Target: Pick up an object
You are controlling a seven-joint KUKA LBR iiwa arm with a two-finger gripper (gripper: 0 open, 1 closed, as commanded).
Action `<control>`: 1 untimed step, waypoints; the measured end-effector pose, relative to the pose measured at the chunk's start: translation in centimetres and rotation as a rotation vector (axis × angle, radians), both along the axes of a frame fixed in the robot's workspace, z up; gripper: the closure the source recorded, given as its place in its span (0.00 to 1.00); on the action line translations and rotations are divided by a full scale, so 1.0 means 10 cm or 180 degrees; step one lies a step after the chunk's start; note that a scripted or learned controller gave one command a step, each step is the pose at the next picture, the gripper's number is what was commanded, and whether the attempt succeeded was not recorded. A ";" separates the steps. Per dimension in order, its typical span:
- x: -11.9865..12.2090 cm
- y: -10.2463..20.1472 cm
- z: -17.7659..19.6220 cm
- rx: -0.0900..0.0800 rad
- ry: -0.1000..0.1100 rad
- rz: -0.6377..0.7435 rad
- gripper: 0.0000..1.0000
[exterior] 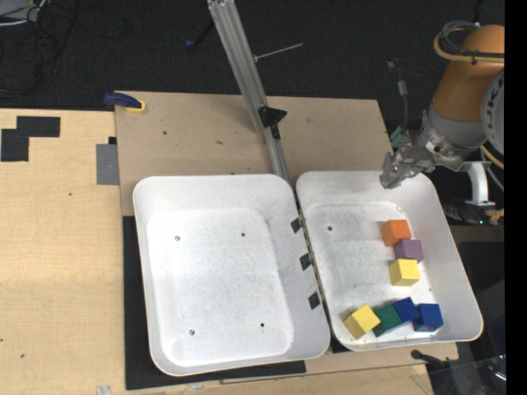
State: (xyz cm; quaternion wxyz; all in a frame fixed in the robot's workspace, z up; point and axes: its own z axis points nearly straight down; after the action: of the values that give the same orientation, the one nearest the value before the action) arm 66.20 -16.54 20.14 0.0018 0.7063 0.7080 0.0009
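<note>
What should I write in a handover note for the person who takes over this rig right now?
Gripper: above the far rim of the right bin, nothing visible between its fingers.
Blocks, all in the right bin: orange block, purple block and yellow block along the right side; second yellow block, green block and two blue blocks at the near edge.
Done: nothing picked yet.
Left: descend on a block, probably the orange one as nearest, grasp and lift.
</note>
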 end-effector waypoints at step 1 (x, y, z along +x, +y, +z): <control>0.01 -0.01 0.41 0.0002 0.0000 0.0003 1.00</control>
State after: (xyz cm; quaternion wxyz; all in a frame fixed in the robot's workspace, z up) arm 66.29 -16.60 24.20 0.0015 0.7059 0.7083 0.0012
